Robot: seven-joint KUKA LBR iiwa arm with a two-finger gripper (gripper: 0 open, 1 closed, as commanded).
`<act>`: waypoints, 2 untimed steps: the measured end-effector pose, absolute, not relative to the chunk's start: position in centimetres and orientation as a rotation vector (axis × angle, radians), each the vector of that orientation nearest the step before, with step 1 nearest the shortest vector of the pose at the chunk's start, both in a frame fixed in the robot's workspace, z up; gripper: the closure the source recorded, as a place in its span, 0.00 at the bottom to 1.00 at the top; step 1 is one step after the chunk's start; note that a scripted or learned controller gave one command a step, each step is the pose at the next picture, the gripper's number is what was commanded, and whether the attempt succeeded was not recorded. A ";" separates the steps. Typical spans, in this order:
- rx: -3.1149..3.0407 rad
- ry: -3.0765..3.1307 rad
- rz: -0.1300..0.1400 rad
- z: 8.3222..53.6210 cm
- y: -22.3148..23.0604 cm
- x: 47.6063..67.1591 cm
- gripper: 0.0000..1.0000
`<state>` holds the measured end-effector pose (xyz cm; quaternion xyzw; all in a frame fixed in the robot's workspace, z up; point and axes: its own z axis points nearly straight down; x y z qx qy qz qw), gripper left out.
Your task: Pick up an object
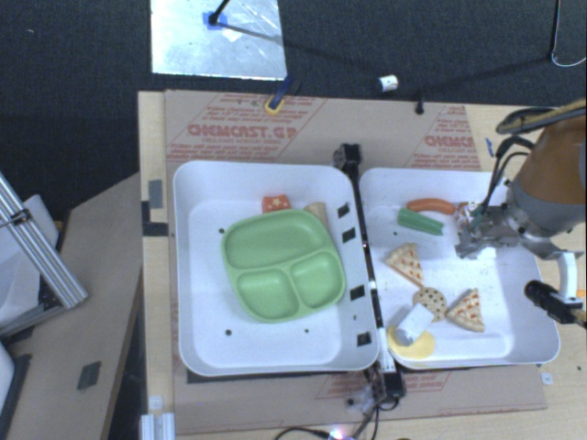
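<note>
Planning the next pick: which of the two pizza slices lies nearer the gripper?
The pizza slice by the right bin's front right, beside the cookie, lies slightly nearer the gripper than the left slice.

Bright even overhead light, soft shadows, slightly grainy, mild blur

Over on the left, a green divided plate [282,264] sits tilted in the left bin [197,246], with an orange-red block [276,203] peeking out just behind its far edge. Up top, a shiny silver sheet [218,26] lies on the dark floor, and a small white cylinder [389,83] rests just beyond the bench.
</note>
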<state>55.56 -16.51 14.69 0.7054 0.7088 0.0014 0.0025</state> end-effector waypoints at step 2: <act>2.212 2.224 0.004 22.7 -16.0 55.7 1.00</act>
